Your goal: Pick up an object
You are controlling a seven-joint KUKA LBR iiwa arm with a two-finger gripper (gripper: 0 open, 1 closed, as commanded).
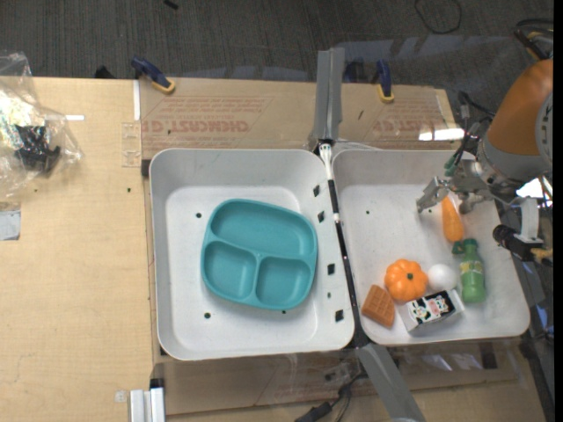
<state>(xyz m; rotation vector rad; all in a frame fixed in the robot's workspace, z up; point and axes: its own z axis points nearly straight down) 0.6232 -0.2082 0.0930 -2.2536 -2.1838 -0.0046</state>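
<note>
From my remote seat, the arm (519, 117) comes in at about 3 o'clock and the pincer (450, 196) hangs over the right bin (378, 183), up near that bin's 1 o'clock corner. Its two fingers are spread apart, released, with the top of an orange carrot-shaped piece (452, 221) sitting right at the fingertips. I can't tell if they actually touch it (the angle is too slanted), but it isn't gripped.

Count in the right bin: one carrot piece, one green bottle (471, 272) just below it at 6 o'clock from the carrot, one small orange pumpkin (405, 280), one white ball (439, 276) touching the pumpkin on its 3 o'clock side, one tan waffle-looking block (378, 306) at the pumpkin's 7 o'clock, and one little white carton with black cow-like patches (433, 310) at its 5 o'clock. Any print on the carton is too small to read.

Left bin (176, 236): a single teal divided plate (259, 253) with three compartments, roughly centred.

Behind the bins lies flattened cardboard (220, 117) with upside-down red lettering, too faint to read with confidence. Two clamps (154, 75) hold it along the far edge. On the surface at 9 o'clock sits one clear plastic bag (31, 130) with dark bits inside.
</note>
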